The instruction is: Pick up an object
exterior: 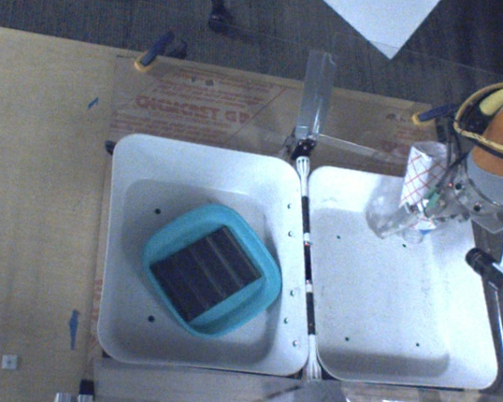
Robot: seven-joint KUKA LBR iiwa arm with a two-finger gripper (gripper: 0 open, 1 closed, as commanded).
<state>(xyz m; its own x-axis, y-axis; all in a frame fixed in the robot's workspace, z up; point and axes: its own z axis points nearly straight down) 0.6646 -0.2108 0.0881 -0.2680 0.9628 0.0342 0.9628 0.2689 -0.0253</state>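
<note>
Teal square plastic container (213, 269) is lying ungrasped in the left white bin (131, 186); claw (421, 208), state indeterminable, is hovering right of it.

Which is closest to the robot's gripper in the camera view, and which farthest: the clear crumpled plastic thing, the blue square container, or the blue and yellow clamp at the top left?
1. Clear crumpled plastic object: right bin, just beside the gripper.
2. Blue square container with a dark ribbed insert: left bin, lower left of the gripper.
3. Blue and yellow clamp: bench's far left edge, farthest.
</note>
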